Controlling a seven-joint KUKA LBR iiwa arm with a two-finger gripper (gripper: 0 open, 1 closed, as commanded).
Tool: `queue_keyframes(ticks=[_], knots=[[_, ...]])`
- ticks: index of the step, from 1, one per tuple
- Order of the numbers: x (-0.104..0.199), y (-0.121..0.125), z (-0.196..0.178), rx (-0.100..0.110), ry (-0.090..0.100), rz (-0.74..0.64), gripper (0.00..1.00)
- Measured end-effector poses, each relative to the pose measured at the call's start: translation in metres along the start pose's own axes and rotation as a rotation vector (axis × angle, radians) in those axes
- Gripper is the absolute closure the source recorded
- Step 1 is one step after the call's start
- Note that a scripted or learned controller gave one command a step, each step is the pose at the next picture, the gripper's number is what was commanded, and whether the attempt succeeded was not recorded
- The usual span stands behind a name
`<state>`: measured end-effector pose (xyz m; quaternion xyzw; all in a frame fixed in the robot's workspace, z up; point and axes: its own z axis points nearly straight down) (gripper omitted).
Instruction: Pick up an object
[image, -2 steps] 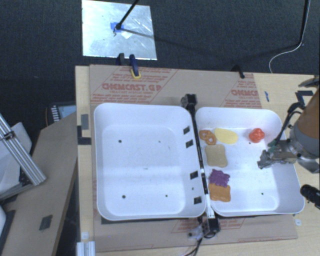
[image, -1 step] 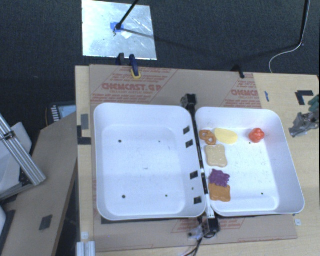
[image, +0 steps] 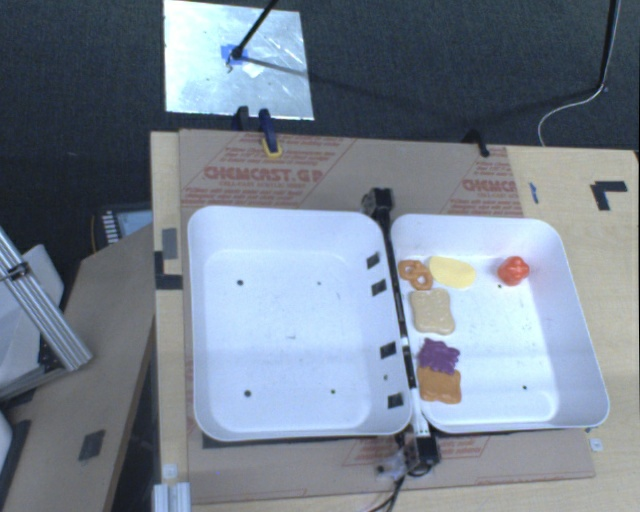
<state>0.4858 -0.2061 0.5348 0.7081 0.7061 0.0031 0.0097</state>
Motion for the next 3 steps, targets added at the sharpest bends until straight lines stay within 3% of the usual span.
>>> queue_keyframes(ticks=[1,2,3], knots=[[0.068,-0.003,0.168,0.031,0.015,-0.011,1.00],[-0.004,0.022,-0.009,-0.002,-0.001,-0.001,1.00],[0.074,0.000,0.033,0.018,0.011,-0.013,1.00]])
